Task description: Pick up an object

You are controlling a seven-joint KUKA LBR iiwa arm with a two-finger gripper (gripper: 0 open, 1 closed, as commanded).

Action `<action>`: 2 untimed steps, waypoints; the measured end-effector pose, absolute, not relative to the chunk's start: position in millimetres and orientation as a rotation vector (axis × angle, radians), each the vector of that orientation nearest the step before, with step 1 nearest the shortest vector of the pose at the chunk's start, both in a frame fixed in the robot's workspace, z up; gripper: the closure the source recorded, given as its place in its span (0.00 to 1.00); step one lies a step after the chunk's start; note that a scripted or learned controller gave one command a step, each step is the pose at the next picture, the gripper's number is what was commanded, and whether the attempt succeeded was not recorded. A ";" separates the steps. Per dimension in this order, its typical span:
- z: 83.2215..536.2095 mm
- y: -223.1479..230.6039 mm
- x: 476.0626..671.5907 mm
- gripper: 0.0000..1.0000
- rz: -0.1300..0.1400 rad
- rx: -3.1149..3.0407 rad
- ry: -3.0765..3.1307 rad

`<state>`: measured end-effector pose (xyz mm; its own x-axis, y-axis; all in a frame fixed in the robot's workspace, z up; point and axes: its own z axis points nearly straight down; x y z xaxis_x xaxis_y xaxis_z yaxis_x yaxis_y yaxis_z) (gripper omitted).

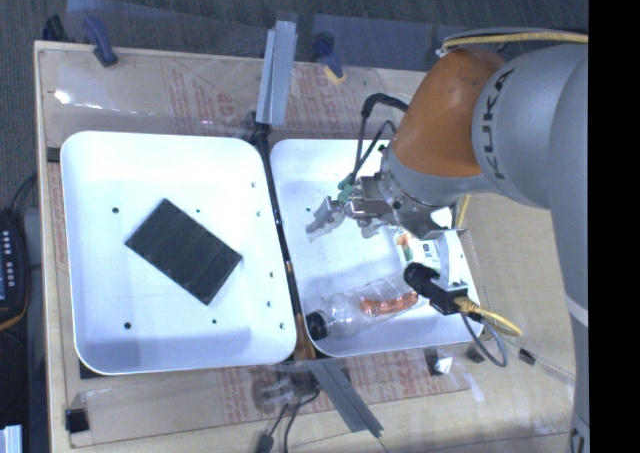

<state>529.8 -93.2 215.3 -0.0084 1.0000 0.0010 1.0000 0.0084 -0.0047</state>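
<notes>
Grey arm [520, 131] above right bin [300, 241] with bottle [365, 308], left bin [90, 321] with dark pad [184, 250]

From the right side of my feed, my grey KUKA arm [540, 121] with its orange band [445, 111] above the wrist reaches in toward the left. The wrist bends downward, and my two-finger metal gripper [322, 217] points left, hanging low at the arm's left end.
</notes>
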 end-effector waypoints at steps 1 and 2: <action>250.2 -55.3 556.4 0.00 0.004 -2.407 -2.017; 206.9 -108.8 532.2 0.00 0.006 -2.388 -2.038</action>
